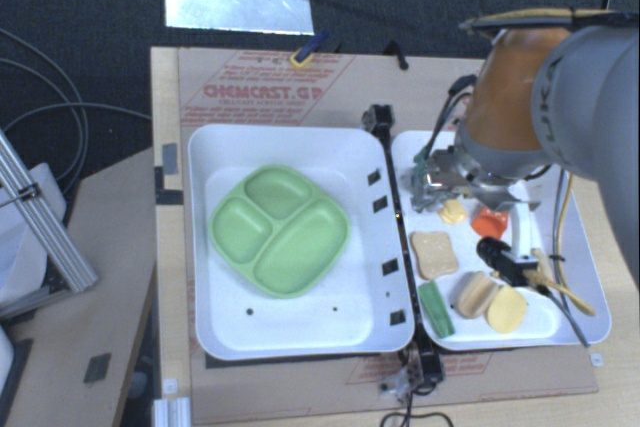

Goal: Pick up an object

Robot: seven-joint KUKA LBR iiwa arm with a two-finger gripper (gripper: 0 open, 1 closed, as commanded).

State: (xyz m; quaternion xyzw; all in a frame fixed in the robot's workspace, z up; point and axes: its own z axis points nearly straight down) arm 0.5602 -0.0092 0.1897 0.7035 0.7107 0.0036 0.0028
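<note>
The arm [530, 95] is positioned over the right bin [600, 290], with the gripper [432, 183] lowered near that bin's upper left corner. The gripper's degree of opening cannot be told, and no object is seen held in it. Well to the gripper's left, in the left bin [230, 335], a green divided plate [280, 230] is located. Nearer candidates are clustered just below the gripper: a toast slice [435, 255], a bread roll [474, 295], a yellow piece [507, 310], a green block [435, 308], an orange piece [490, 221] and a small yellow item [452, 212] almost beneath the wrist. Because these items are closely packed, a descent is judged likely to strike two at once, and a miss or push-aside may result. Contact with the bin wall beside the gripper is a further risk.
</note>
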